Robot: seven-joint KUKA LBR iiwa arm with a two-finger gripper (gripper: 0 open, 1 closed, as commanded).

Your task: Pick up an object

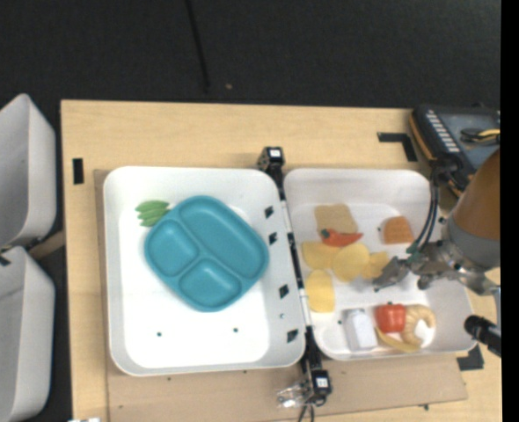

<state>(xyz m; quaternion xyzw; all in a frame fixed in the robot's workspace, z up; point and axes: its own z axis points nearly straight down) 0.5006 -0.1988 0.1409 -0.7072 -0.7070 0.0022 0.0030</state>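
- Here, the grey two-finger gripper (398,273) hangs low over the right white bin (365,181), near its right edge; whether it is spread or closed I cannot tell
- Just beside it lie pale yellow round pieces (347,260)
- A red-and-white toy (391,316) rests near the bin's front edge
- The teal divided plate (207,251) sits mid left bin (127,341)

Even overhead light, bench (198,130) and both bins bright, white bin floor (198,332) far left of the pincer (400,272) near blown out, little texture. Floor above the bench very dark, almost black. Shadows soft and short, faint one under the blue tray (207,251). Whole frame soft and low-res, small items beside the pincer smeared, pincer itself blurry, fingers unclear
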